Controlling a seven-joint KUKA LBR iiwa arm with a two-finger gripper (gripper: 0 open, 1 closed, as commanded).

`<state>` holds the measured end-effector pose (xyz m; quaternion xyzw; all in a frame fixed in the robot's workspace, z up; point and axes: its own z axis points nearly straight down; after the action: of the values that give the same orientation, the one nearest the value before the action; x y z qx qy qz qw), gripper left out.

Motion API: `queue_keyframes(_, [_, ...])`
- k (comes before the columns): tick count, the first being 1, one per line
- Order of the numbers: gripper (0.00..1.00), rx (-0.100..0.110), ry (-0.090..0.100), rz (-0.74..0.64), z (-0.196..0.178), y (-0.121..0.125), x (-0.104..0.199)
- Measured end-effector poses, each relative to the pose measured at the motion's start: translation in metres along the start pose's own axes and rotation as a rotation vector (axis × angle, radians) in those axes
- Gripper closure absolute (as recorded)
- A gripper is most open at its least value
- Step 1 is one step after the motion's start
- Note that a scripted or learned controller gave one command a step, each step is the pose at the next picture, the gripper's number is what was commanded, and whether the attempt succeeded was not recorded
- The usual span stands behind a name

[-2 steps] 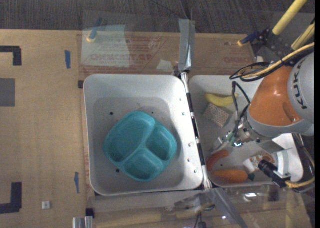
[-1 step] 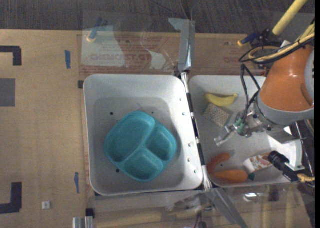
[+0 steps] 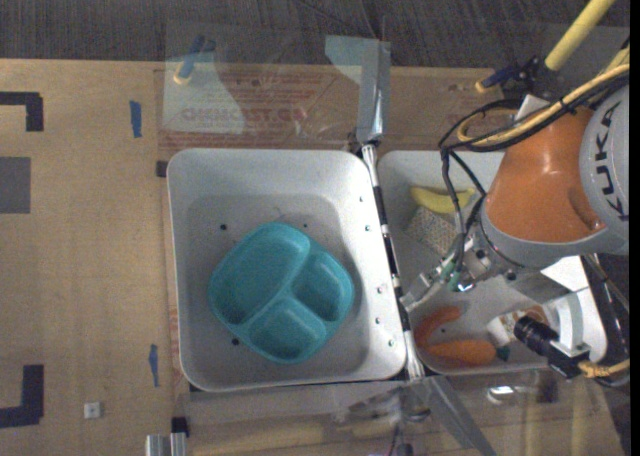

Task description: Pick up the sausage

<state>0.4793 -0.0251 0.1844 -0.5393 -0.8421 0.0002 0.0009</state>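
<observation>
So, here's how we read it, bit by bit:

Sausage (image 3: 440, 324): we take the reddish-orange piece near the front-left corner of the right bin (image 3: 400, 176) to be it, lying flat just above a longer orange thing (image 3: 462, 350) that could be a carrot. The two look like they touch, so honestly we can't swear which is which.

Gripper (image 3: 466, 274): it sits under the orange wrist, above the sausage and a bit toward the bin's middle. We can't tell whether it's released or clenched; the arm's own bulk and the cables hide that part. Nothing visibly in it.

Arm (image 3: 545, 189): it leans in over the right bin's right side, which makes sense since that's where the target is.

Banana (image 3: 443, 198): a yellow piece near the back edge of the right bin, partly under the arm.

Speckled piece (image 3: 432, 233): by the left wall of the right bin, between banana and sausage; we can't say what it is.

Tray (image 3: 283, 291): teal, three compartments, middle of the left bin (image 3: 190, 194), well apart from the action.

Our guess: still the approach, pick not yet done. The snug neighbour by the front wall could make the grab fiddly.
</observation>
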Motion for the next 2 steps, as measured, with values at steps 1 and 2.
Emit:
queue_keyframes(1, [0.0, 0.0, 0.0, -0.144, 0.0, -0.012, -0.026])
queue_keyframes(2, [0.0, -0.001, -0.001, -0.229, 0.0, -0.005, -0.011])
